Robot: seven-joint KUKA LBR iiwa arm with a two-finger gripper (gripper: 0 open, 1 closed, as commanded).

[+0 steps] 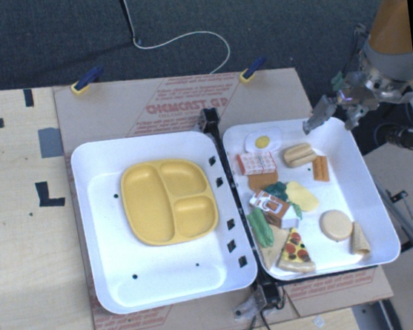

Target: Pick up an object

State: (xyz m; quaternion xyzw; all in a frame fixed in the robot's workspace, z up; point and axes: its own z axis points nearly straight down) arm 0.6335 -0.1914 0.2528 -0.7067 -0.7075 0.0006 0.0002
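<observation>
The gripper (328, 117) hangs at about one o'clock of the right bin (369, 178), over its far right corner, reaching in from the arm (388, 33) at the right; two dark fingers (315, 122) point down and left toward the bin's rim, and whether they stand apart or together cannot be told from this angle, nor is anything seen between them. The right bin holds a scatter of toy food: a fried egg (261, 143) at eleven o'clock, a red-and-white packet (256, 164) just below it, a bread roll (299, 155) near twelve, and an orange stick (321, 169) just beside the roll's right end. Toward the middle lie a small printed carton (271, 206), a green leafy piece (293, 192) and a pale yellow piece (305, 201) (these three crowd together, touching or overlapping). A green pod (260, 228) lies at eight o'clock, a pizza slice (295, 251) at six, a round tan biscuit (336, 224) at four, and a cone-like wedge (359, 239) just right of it at five. The left bin (100, 211) holds a yellow divided plate (169, 200), lying flat near its centre.
</observation>
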